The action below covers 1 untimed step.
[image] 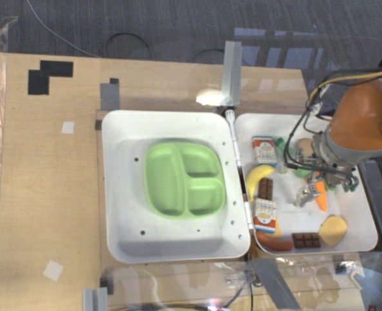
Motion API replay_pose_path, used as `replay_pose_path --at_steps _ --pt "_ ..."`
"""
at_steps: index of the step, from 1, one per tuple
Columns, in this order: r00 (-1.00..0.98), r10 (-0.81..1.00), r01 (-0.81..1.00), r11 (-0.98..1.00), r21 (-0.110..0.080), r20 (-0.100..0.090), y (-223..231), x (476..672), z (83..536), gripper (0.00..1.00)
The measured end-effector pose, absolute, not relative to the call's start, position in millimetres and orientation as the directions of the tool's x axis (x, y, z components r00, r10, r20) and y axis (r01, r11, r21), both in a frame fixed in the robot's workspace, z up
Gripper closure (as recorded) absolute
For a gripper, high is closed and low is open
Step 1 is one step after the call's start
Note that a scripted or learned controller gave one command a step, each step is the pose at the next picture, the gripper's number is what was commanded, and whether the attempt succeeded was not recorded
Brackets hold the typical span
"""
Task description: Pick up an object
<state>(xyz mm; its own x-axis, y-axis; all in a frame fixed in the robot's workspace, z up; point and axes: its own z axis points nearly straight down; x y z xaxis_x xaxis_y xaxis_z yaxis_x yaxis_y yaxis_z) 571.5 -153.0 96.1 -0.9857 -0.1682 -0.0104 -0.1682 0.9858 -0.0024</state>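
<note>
In the right bin (370, 233), my gripper (311, 192) hangs low under the grey wrist and orange band. It is right beside a small orange carrot (322, 199), touching or nearly touching it. To the left lie a banana (258, 175), a brown chocolate bar (265, 188) and two red-and-white cartons (264, 150) (265, 215). Along the front edge sit a sausage (274, 242), a second chocolate piece (305, 240) and a yellowish round item (333, 230). The arm hides part of the bin's back right.
The left bin (119, 232) holds a green divided plate (183, 179). A metal post (231, 76) stands behind the seam between the bins. Black cables loop over the arm at the right. Bare wooden bench extends to the left.
</note>
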Motion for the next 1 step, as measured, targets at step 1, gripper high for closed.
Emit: replay_pose_path --at_steps 1 --pt "-0.984 -0.174 -0.174 0.985 -0.005 -0.02 -151.6 574.6 108.8 1.0"
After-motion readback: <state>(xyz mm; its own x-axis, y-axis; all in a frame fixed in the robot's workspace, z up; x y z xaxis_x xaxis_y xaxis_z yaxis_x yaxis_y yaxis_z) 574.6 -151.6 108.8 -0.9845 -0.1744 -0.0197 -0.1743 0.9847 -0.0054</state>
